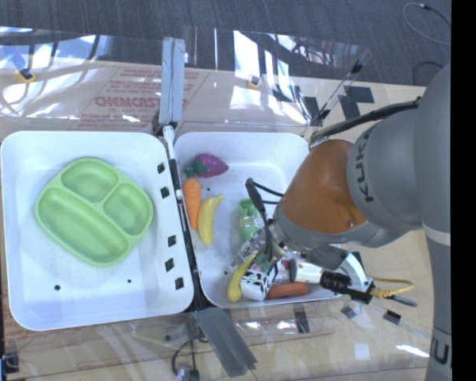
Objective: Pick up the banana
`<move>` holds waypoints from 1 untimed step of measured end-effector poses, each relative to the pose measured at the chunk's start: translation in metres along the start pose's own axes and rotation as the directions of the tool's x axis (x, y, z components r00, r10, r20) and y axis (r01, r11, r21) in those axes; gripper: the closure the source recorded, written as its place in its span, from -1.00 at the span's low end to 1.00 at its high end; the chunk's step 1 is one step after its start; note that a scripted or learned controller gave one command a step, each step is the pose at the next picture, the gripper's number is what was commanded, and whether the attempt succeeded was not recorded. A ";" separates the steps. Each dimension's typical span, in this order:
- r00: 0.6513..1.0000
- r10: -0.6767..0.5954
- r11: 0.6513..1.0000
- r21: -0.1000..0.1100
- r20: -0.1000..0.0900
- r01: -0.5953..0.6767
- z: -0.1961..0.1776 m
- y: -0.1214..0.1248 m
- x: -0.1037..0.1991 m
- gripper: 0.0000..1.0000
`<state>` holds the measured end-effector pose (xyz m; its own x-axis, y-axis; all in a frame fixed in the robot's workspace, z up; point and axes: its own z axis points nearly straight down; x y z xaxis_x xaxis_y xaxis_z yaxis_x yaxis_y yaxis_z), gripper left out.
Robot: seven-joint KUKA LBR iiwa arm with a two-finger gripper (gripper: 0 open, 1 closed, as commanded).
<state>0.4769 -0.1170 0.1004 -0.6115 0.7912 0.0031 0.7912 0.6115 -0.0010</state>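
In the right bin (222,145), a yellow banana (208,217) lies beside an orange carrot (192,202) near the left wall. A second yellow, banana-like piece (238,281) lies at the bin's front, touching the lower left of my gripper (258,270). The gripper is down low over the front middle of this bin, under the orange band of the arm (327,190). The arm and wrist cover much of the bin's right half. I cannot make out whether anything sits in the gripper.
A purple fruit (210,164) lies at the back of the right bin, a green item (247,217) in its middle, and an orange-red piece (287,290) at the front. The left bin (16,236) holds a green divided plate (95,210).
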 end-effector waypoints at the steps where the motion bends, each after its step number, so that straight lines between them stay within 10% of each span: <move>1: 0.973 0.230 0.973 -0.001 0.002 -0.230 -0.091 0.117 0.012 1.00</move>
<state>0.5627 -0.0358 0.1918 -0.4131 0.9107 0.0008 0.9107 0.4131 -0.0011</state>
